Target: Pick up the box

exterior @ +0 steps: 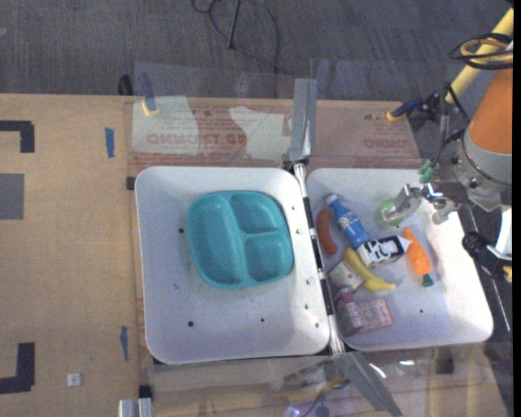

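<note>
Camera view, looking down on 2 white bins: the left bin (163, 326) carries a teal divided plate (240, 239) at its centre. Over in the right bin (464, 313), the box (368, 313), pinkish and flat, lies at the lower left, just below a banana (366, 274). Nearby sit a blue bottle (350, 224), a red sausage (326, 230), a black-and-white toy (386, 249) and a carrot (418, 256). The gripper (407, 204) hovers at the bin's upper middle, well apart from the box; whether it is spread or pressed together, I cannot tell.

Grey carpet floor (98, 41) beyond tan bench (65, 244); black cable (236, 24) on floor.
</note>
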Tool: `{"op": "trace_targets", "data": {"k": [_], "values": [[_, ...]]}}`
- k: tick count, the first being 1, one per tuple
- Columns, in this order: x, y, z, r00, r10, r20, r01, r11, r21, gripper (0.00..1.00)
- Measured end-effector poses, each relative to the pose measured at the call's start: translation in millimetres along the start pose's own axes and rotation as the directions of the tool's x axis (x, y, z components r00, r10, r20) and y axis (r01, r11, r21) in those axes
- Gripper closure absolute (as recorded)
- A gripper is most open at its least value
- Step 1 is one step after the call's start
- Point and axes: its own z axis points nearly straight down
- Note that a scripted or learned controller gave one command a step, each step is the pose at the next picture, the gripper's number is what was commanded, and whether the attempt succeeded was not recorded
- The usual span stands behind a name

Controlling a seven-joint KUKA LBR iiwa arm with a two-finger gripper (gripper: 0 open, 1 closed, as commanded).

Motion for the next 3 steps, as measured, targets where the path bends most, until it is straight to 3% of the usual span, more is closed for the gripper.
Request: {"op": "trace_targets", "data": {"k": [1, 2, 3], "values": [[77.3, 5.6, 85.8, 0.993, -0.121, 0.001, 0.121, 0.993, -0.001, 0.00], [15.3, -57.1, 142.4, 1.000, 0.008, 0.000, -0.008, 1.000, 0.000, 0.00], [-29.5, 69.9, 161.0, 0.998, 0.067, 0.002, -0.067, 0.998, -0.003, 0.00]]}}
